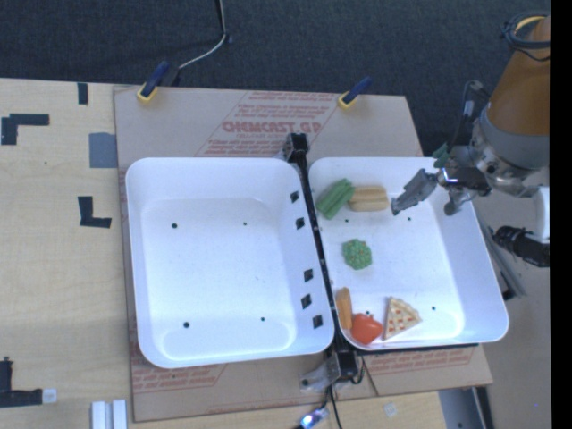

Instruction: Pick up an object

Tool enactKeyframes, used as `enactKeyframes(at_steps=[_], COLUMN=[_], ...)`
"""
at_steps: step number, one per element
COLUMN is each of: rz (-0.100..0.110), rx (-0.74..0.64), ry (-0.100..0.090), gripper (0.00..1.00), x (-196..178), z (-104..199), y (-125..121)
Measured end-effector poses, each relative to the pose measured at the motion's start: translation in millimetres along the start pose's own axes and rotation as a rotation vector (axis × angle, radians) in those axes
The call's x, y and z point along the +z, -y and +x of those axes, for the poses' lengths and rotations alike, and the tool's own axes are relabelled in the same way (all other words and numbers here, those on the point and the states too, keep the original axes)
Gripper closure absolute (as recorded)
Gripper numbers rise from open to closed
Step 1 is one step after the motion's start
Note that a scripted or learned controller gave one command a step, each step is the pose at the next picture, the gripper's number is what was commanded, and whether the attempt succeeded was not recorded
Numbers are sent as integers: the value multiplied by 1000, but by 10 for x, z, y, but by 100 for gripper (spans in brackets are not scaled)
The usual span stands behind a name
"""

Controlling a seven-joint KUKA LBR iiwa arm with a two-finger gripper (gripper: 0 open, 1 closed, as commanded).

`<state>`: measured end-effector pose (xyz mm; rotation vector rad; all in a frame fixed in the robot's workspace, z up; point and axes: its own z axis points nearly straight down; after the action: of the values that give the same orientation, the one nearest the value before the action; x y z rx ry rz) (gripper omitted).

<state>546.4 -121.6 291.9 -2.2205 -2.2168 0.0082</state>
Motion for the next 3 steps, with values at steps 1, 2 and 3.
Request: enactKeyframes(at_steps=[1,2,3], rz=[-2,-11,8], rx=[-1,-7,-7], ry=[1,0,-5], gripper=[0,0,0], x=[540,108,1139], z=[-274,200,884], y=[-547,-910,-503])
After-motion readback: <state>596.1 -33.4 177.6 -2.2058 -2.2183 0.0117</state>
